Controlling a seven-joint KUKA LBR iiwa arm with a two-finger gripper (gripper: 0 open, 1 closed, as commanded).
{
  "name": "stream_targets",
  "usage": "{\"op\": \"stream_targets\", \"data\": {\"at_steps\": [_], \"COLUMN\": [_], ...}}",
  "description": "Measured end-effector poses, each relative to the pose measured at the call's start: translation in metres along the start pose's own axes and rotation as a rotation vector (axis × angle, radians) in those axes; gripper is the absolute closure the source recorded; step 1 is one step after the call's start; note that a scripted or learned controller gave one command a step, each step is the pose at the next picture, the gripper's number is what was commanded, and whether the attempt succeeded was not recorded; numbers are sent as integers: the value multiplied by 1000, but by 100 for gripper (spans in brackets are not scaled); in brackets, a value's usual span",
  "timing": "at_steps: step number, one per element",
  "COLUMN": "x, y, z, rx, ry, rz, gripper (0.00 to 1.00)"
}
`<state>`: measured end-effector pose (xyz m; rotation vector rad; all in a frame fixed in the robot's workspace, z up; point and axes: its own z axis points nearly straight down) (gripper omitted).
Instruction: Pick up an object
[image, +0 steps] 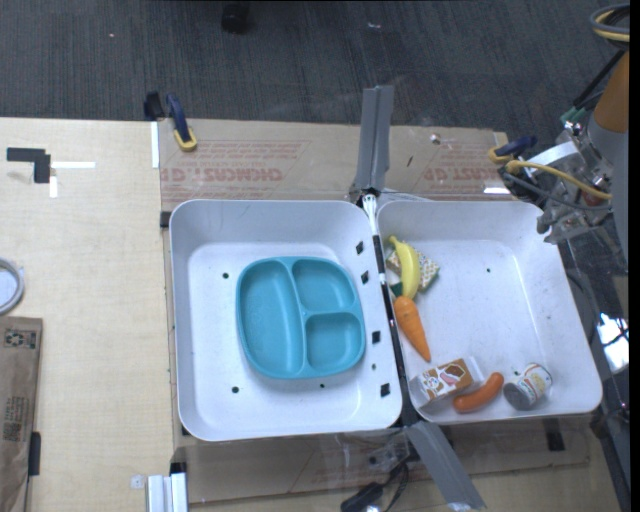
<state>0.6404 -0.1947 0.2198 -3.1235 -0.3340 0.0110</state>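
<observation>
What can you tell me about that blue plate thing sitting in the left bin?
The blue plate is a teal divided tray, plastic by its look, with rounded corners and three compartments: one long section on its left and two smaller ones on its right. It holds nothing. It lies flat and slightly turned on the floor of the left bin, near the middle, apart from the walls. Nothing else touches it.

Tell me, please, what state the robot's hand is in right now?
Hand: at the right white bin's far right corner; open or shut cannot be told.
</observation>
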Motion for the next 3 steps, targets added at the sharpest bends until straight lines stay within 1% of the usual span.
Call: {"op": "stream_targets", "data": {"at_steps": [1, 2, 3], "x": [-8, -1, 1], "y": [18, 27, 24], "z": [127, 46, 128], "rx": [-1, -2, 2], "ry": [6, 5, 8], "rz": [10, -184, -111], "gripper": [100, 100, 100]}}
